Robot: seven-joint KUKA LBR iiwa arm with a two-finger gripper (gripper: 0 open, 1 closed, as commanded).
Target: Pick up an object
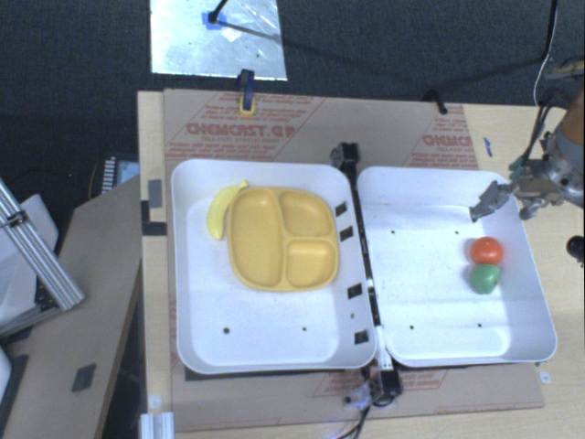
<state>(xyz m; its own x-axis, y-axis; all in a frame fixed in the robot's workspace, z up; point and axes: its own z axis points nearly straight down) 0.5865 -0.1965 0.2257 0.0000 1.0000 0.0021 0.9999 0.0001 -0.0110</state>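
Presently the hand (508,201) hangs over the upper right part of the right bin (430,337), fingers spread wide w/ nothing between them. Just below it & slightly left in the camera view lie two small round items, touching: a red-orange ball (486,250) and, on its near side, a green ball (484,278). Red one is nearer the hand, so probably the target; neither has a long axis, so approach angle matters little. Left bin (196,337), well apart, holds a yellow divided plate (279,238) w/ a banana (219,210) against its left edge. Both bins sit on the bench (384,122).
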